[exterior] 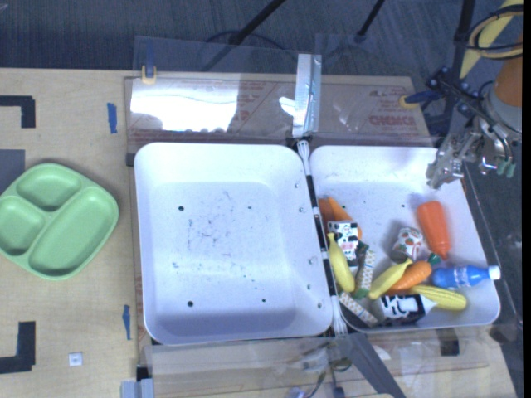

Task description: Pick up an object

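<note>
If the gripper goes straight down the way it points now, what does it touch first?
Probably the bare white floor of the right bin, near its upper right corner. The gripper hangs above that spot, and the long orange carrot-shaped toy lies a little nearer the camera; depth is uncertain.

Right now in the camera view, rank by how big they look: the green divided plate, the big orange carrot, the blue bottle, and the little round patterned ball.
1. green divided plate, clearly largest
2. big orange carrot and blue bottle: too alike to rank
3. patterned ball, smallest
</note>
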